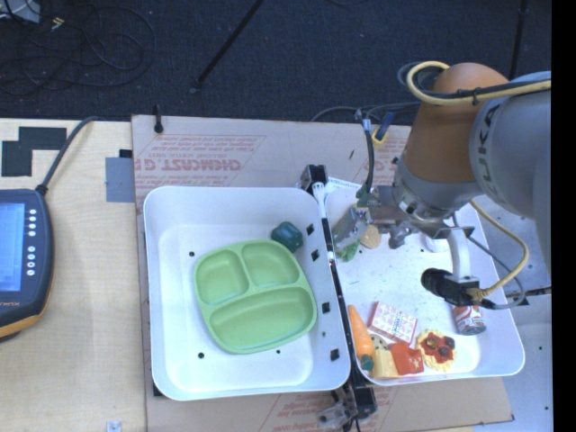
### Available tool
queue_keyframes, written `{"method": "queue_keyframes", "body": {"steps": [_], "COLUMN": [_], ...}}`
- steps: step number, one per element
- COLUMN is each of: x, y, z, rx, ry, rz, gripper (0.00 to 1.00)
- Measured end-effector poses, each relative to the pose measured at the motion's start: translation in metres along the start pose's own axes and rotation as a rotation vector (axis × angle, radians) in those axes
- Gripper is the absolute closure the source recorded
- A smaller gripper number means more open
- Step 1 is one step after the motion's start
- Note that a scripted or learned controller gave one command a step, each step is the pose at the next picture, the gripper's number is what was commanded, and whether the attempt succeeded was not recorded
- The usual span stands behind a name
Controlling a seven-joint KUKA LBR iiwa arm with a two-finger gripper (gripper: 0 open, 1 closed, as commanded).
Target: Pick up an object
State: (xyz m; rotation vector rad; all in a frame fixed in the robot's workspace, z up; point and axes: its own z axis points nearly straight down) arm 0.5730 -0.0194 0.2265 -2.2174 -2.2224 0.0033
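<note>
Pale little lump point(370, 237) sits in the bin on the right side of the view point(409, 273), up near that bin's top left corner. It is close to the wall between the two bins. The gripper point(354, 228) is right beside the lump, and it looks like they touch. I cannot tell if the gripper is spread or pressed together, and I cannot see that it is pinching the lump. The big grey arm point(450, 142) with its orange band comes in from the right, above the bin.

Lower down in the same bin are more toys, well apart from the lump. An orange carrot point(360, 331) lies by the left wall. Next to it is a small card with red marks point(393, 322). Below those are a yellow bit point(385, 364) and a red bit point(407, 359), just beside a yellow and red toy point(438, 347). A little can point(468, 319) lies on its side further right.

The other bin point(171, 331) holds a green plate point(256, 295) with three parts. A small teal thing point(287, 235) sits at the plate's top edge.

Both bins rest on brown cardboard point(198, 160). A screen point(16, 255) lies on the bench far to the left.
</note>
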Motion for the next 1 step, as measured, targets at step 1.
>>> {"method": "queue_keyframes", "body": {"steps": [1], "x": [-0.0138], "y": [0.0211], "z": [0.0421], "rx": [0.004], "ry": [-0.001], "rz": [0.004], "gripper": [0.00]}}
